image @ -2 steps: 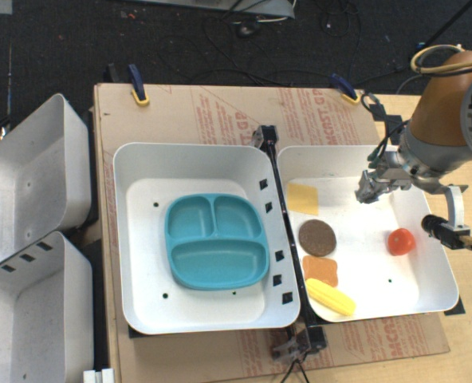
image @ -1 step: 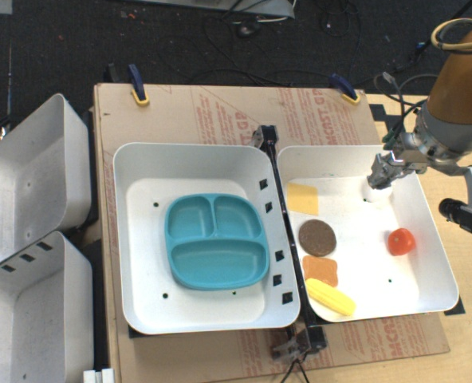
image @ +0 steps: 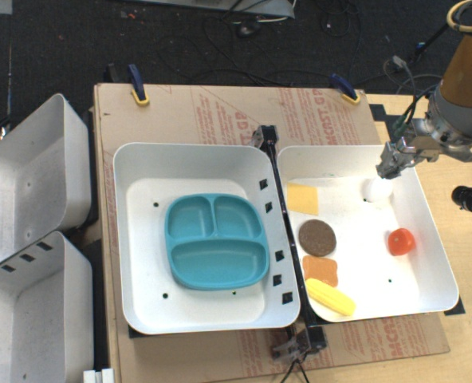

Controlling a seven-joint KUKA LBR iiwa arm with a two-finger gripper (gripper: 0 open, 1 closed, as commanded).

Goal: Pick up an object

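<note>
The right bin [image: 427,238] holds a yellow cheese slice [image: 303,199], a brown round patty [image: 317,237], an orange piece [image: 321,270], a yellow corn-like piece [image: 332,298], a red tomato [image: 401,242] and a small white object [image: 376,189]. My gripper [image: 392,166] hangs over the bin's far right corner, just above and right of the white object. Nothing shows between its fingers.
The left bin [image: 132,238] carries a teal divided tray [image: 217,241]. Spare white bins [image: 29,190] stand off the bench at the left. Clamps [image: 139,86] hold the cardboard board at its far edge. The arm [image: 459,94] comes in from the upper right.
</note>
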